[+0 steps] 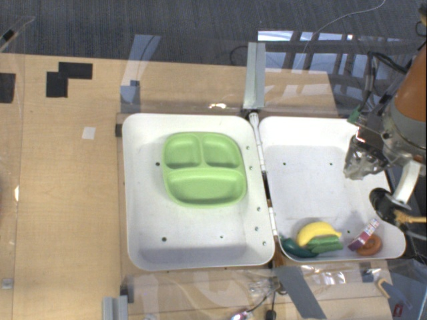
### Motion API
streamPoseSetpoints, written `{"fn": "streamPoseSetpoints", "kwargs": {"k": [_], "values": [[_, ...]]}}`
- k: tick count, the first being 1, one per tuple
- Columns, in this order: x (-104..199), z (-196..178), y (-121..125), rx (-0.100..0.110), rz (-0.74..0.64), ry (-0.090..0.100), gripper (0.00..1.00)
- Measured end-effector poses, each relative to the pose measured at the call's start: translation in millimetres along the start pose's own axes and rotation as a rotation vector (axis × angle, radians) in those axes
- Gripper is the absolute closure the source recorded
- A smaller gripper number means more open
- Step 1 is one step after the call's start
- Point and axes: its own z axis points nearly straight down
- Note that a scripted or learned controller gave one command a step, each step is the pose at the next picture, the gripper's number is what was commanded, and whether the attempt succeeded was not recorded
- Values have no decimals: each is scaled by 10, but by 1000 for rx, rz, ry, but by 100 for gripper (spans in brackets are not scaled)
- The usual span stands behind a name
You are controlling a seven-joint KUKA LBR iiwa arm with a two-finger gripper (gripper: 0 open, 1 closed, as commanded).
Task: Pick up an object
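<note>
Claw (361,164) hung over right edge of right bin (300,145), nothing between fingers; whether fingers stood wide or narrow, cannot tell. Below claw, at near edge of same bin: yellow banana (318,232) resting on dark green object (308,247). Just right of them, small brown-orange object (367,243). Far left of claw, green divided plate (203,169) lay in left bin (147,199). Both bins sat on bench (60,192).

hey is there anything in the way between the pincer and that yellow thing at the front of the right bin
Nothing visible does. The pincer hangs over the right bin's far right side, and bare white floor lies between it and the yellow object at the near edge.
</note>
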Motion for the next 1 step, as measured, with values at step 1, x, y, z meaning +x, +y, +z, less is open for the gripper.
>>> {"fn": "streamPoseSetpoints", "kwargs": {"k": [1], "values": [[-11,-771,575,0,-166,-1,100]]}}
